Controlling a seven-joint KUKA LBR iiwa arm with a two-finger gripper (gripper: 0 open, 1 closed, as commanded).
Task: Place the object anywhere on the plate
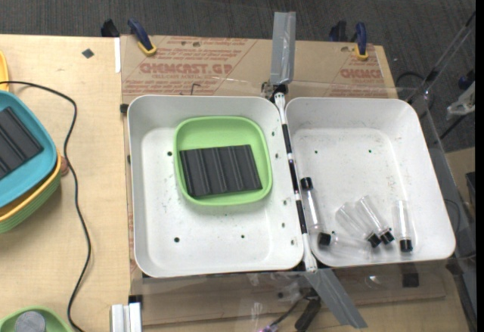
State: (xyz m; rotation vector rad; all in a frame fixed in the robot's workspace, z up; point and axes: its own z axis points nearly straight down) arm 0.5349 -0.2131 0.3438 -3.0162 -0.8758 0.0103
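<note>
A green plate (222,162) with a dark ribbed insert (220,171) lies in the left bin (151,232). Clear tubes (367,218) with black caps lie at the lower edge of the right bin (348,141).

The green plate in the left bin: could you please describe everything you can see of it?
The green plate is a light green, rounded-square dish with a raised rim, plastic by its look. It lies flat on the floor of the left bin, toward the far side and a little right of the middle. A dark grey ribbed mat covers most of its inside, slightly askew. Nothing else touches it; the clear tubes lie in the right bin.
</note>
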